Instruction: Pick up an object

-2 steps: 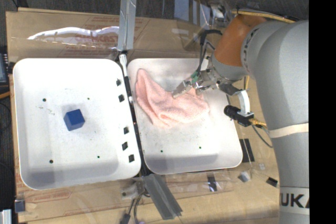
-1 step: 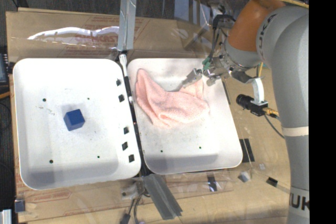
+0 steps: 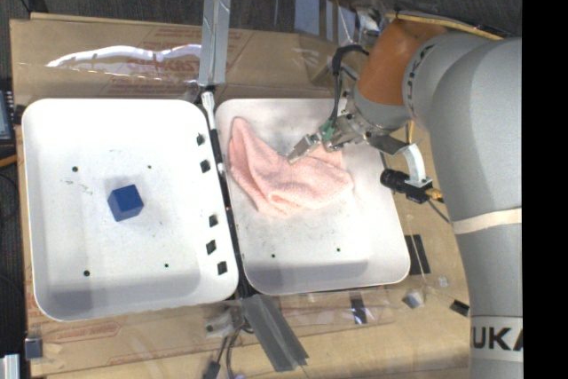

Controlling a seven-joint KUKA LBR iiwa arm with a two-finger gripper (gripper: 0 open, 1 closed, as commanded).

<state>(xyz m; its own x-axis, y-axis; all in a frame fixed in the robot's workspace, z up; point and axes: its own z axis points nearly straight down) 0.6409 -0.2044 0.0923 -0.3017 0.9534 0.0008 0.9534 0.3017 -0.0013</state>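
In the camera view, two shallow white plastic bins with rounded corners sit side by side on a brown cardboard-covered desk (image 3: 115, 44). The left bin (image 3: 53, 280) has a smooth, glossy floor dotted with a few small dark holes, and on it rests a small blue cube (image 3: 126, 201), matte and sharp-edged, left of the bin's centre. The right bin (image 3: 382, 257) holds a pink cloth (image 3: 284, 176), soft and terry-like, crumpled into a loose, elongated fold that runs from the bin's far left corner toward its middle. A strip of clear, shiny plastic film (image 3: 133, 59) lies on the cardboard beyond the left bin. A grey metal bar (image 3: 214, 35) stands up at the far end of the seam between the bins.

The grey arm (image 3: 484, 146), smooth and rounded with an orange band above the wrist, reaches in from the right. The end effector (image 3: 306, 146) sits low over the far right edge of the pink cloth, its slim metallic tip at the fabric; whether it is apart or together, I cannot tell, and no cloth is seen lifted.
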